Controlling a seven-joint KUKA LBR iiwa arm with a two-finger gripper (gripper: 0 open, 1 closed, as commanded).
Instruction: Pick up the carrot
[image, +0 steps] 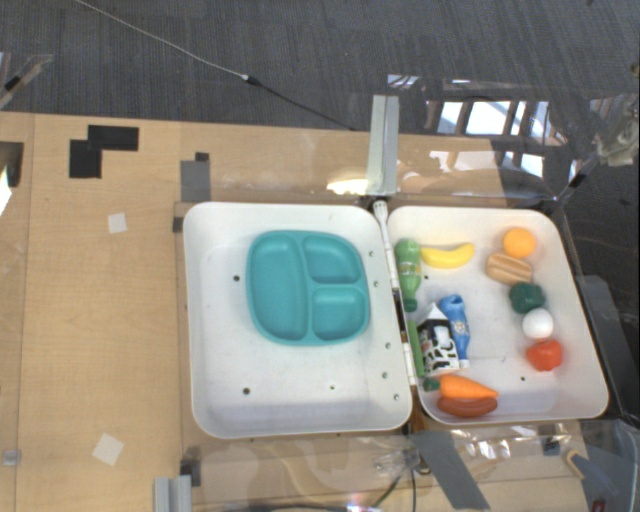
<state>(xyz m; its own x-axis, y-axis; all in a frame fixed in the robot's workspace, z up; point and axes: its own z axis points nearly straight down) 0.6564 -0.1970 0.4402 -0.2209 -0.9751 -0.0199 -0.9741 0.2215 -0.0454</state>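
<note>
The carrot (463, 386) lies at the near end of the right-hand bin (590, 385), close to the near wall and toward the divider between the two bins. That puts it on the far side of this bin from where the arm reaches in. A darker reddish piece (468, 405) lies touching its near flank; what that piece is cannot be told. Just behind the carrot stands a black-and-white carton (437, 346), with a blue bottle (455, 318) beside it.

Whether the tool is released or clenched cannot be told.

The carrot looks like a toy: probably light, stiff and smooth, so liable to slip or roll out of a shallow pinch. The thick middle of the body, taken across its short width, looks the best place to hold. The reddish piece and the carton crowd both flanks, so a finger may have trouble finding room.

Nearer the arm's side sit a red tomato (545, 354), a white ball (538, 323) and a dark green item (526, 296). Farther back are a bread roll (509, 267), an orange (519, 242) and a banana (447, 256). The left bin (215, 400) holds a teal divided plate (306, 286).
</note>
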